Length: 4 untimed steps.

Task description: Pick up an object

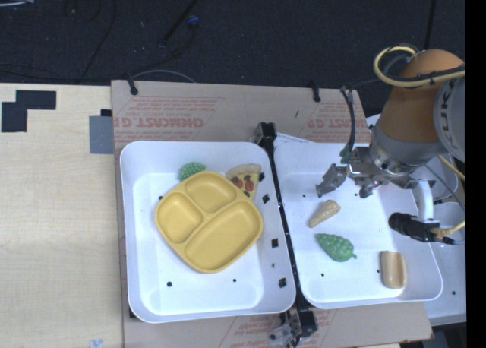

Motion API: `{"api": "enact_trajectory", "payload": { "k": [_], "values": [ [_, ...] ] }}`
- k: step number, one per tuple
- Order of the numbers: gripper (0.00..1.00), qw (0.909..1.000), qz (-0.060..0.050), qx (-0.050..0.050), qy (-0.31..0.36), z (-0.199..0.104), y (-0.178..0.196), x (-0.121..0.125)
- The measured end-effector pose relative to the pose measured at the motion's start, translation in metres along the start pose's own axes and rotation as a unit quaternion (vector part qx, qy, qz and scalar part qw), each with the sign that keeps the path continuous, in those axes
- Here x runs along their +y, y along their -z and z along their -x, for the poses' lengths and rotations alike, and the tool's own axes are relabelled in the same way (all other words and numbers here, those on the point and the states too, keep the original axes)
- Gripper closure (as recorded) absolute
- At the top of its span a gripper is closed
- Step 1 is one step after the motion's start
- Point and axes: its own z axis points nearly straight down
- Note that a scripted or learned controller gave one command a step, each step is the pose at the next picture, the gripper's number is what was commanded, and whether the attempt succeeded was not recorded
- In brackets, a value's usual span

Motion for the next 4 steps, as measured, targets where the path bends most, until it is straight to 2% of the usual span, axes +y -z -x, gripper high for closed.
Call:
{"api": "enact_trajectory", "payload": {
  "k": [1, 2, 3, 4],
  "values": [
    [0.00, 1.0000, 0.006, -0.001, 0.001, 0.000, 0.007, 0.003],
    [0.00, 1.0000, 0.004, -0.001, 0.001, 0.000, -0.036, 0.004],
    [0.00, 1.0000, 0.004, 0.000, 0.000, -0.004, -0.100, 0.005],
    [0.00, 1.0000, 0.006, 0.000, -0.001, -0.004, -0.103, 0.005]
  ]
}}
